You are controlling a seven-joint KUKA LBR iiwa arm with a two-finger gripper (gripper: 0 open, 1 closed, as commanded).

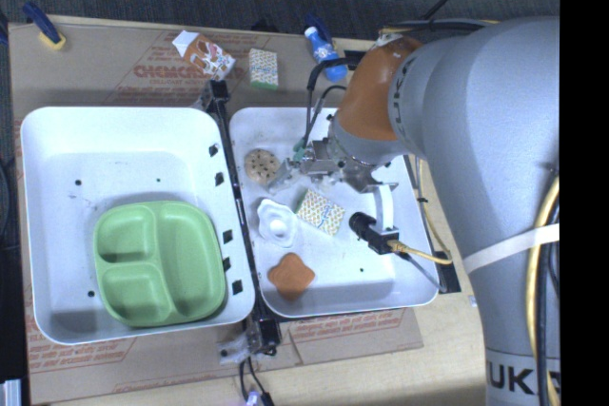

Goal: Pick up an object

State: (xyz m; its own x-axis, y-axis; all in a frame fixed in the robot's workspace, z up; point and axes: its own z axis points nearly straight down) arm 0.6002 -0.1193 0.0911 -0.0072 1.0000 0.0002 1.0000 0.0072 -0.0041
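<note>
The approach step is judged to be in hand. The gripper (309, 162) is lowered in the right bin (409, 292), near the cookie (261, 165) by its left wall. A descent is called for next.

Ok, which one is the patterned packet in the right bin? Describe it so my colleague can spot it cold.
Start at the right bin, the one without the green divided tray. Near its middle, just below the gripper, lies the patterned packet, a flat square turned like a diamond. Its checked green-and-yellow print sets it apart from the plain white cup to its left, the speckled round cookie above and the orange lump below.
</note>
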